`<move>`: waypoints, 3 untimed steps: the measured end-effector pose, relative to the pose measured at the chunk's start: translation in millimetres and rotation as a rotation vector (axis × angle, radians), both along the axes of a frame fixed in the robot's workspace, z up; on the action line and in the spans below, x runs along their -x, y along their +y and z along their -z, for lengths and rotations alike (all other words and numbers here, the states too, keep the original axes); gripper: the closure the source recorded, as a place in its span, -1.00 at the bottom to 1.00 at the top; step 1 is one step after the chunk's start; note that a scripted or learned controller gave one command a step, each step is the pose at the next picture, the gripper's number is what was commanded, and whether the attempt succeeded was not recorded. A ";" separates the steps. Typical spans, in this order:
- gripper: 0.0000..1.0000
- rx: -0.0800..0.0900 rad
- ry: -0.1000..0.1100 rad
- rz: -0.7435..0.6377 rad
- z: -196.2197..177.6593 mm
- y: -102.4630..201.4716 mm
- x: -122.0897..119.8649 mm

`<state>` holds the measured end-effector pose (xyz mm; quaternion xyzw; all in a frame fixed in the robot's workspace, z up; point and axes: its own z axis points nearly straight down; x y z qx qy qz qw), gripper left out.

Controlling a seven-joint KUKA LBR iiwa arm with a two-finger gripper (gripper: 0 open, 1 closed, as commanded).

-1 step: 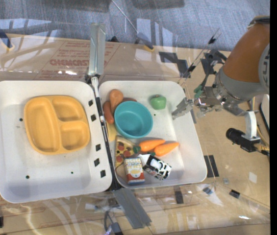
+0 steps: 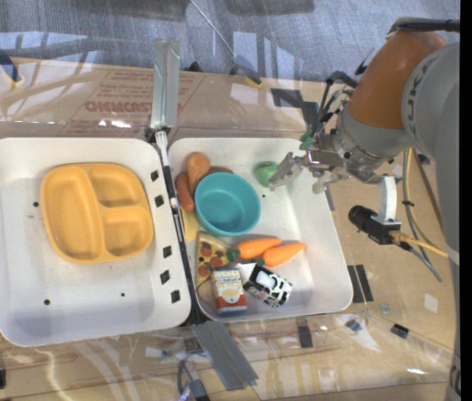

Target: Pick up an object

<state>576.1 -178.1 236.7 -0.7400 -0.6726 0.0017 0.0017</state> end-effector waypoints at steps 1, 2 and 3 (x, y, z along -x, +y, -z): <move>-1.00 -0.002 0.004 -0.047 140.2 10.5 -64.1; 1.00 -0.004 0.007 -0.055 129.9 11.5 -65.3; 1.00 -0.001 -0.001 -0.219 105.0 -0.2 3.9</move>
